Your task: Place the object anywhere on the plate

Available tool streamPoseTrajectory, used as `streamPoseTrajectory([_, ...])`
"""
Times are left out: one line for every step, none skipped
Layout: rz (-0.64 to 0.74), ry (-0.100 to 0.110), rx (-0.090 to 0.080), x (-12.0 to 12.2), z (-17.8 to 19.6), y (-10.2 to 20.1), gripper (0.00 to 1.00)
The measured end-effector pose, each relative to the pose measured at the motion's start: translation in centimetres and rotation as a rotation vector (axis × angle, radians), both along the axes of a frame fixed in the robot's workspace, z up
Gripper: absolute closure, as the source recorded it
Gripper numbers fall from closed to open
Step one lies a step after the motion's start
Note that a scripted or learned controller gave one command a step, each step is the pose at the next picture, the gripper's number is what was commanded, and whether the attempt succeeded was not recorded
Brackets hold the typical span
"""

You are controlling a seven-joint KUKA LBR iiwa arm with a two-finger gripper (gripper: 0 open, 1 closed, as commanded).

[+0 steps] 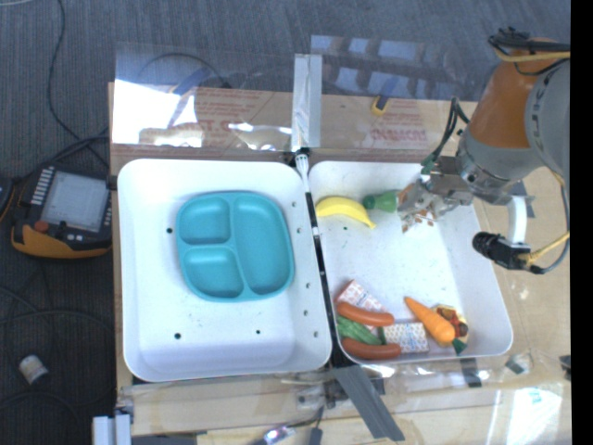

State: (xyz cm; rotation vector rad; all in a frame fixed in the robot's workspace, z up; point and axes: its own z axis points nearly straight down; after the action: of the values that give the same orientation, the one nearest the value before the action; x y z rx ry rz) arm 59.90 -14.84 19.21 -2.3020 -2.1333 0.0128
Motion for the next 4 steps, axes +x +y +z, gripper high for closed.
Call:
streamPoseTrajectory([-0.011,0.0,0.002,3.1,2.9,8.8,1.0])
streamPoseTrajectory([0.058,0.021,-0.005,6.1,-1.1,15.7,1.0])
streamPoseTrajectory([0.059,0.03,-0.01,6.1,-0.7,15.6,1.0])
streamPoseTrajectory([0.076,0.001,0.0,2.8,-1.3,21.2,1.0])
